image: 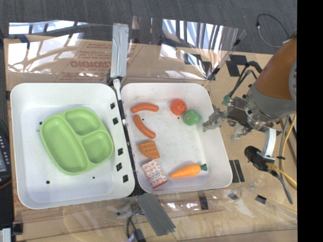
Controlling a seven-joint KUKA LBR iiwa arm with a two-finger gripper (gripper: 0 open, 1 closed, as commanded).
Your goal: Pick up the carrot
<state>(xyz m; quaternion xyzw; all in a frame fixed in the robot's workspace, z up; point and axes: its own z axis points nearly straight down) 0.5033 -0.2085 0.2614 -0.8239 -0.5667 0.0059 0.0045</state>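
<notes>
The orange carrot, with a green stem end pointing right, lies flat near the front right corner of the right bin. My gripper hovers over that bin's right rim, up and to the right of the carrot and well apart from it. Its fingers are spread open with nothing between them.
The right bin also holds two sausages, a red tomato, a green ball-like fruit close to the gripper, an orange waffle piece and a small carton. A green divided plate sits in the left bin.
</notes>
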